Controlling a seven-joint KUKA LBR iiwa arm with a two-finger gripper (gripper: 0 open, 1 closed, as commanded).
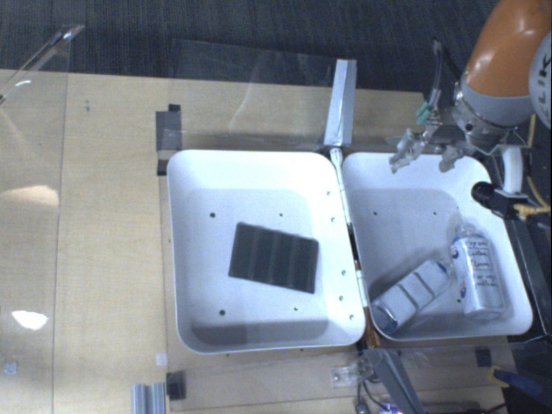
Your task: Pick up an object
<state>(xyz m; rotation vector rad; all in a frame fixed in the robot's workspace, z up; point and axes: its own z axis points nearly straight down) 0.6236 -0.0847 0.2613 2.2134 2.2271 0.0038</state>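
Observation:
A dark ribbed rectangular pad (273, 257) lies flat in the left bin (190, 188). In the right bin (379, 188) a clear plastic bottle (477, 270) lies along the right wall, and a grey boxy object (414, 291) lies tilted at the front. My gripper (424, 155) hangs over the back edge of the right bin, well above and behind those two objects. Its two metal fingers (404, 155) stand spread apart with nothing between them.
A metal divider post (340, 102) rises behind the seam between the bins. The arm's orange band (509, 33) sits at the upper right. Black cabling (500, 198) lies by the right bin's right rim. A clear sheet (52, 188) covers the bench at left.

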